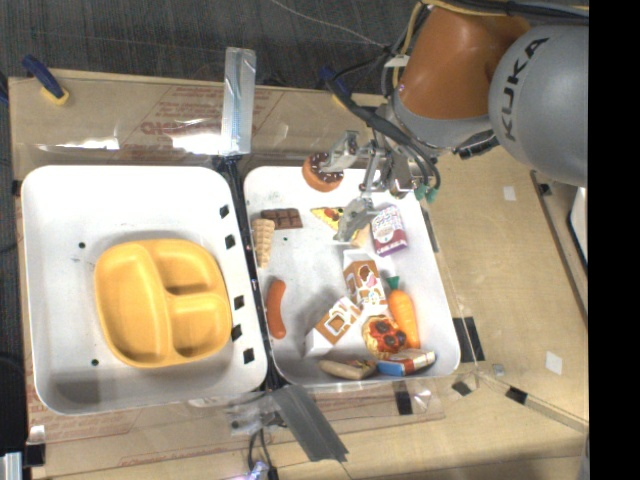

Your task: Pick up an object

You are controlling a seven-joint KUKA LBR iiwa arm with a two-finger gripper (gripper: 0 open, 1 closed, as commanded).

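Note:
The right bin (pixel 300 268) holds several toy foods. A chocolate donut (pixel 322 173) lies at its far edge, with a chocolate bar (pixel 282 218) and an ice cream cone (pixel 262 240) to the left. My gripper (pixel 357 208) hangs over the far part of this bin, between a yellow wedge (pixel 326 214) and a purple packet (pixel 388 230). I see nothing held in it. Nearer the front lie a sausage (pixel 276 308), a carrot (pixel 403 313), two small cartons (pixel 365 278), a pizza piece (pixel 382 336) and a bread roll (pixel 347 368).
The left bin (pixel 60 208) holds a yellow divided tray (pixel 160 298). The grey arm with its orange band (pixel 455 63) reaches in from the upper right. A taped divider (pixel 238 98) stands behind the gap between the bins.

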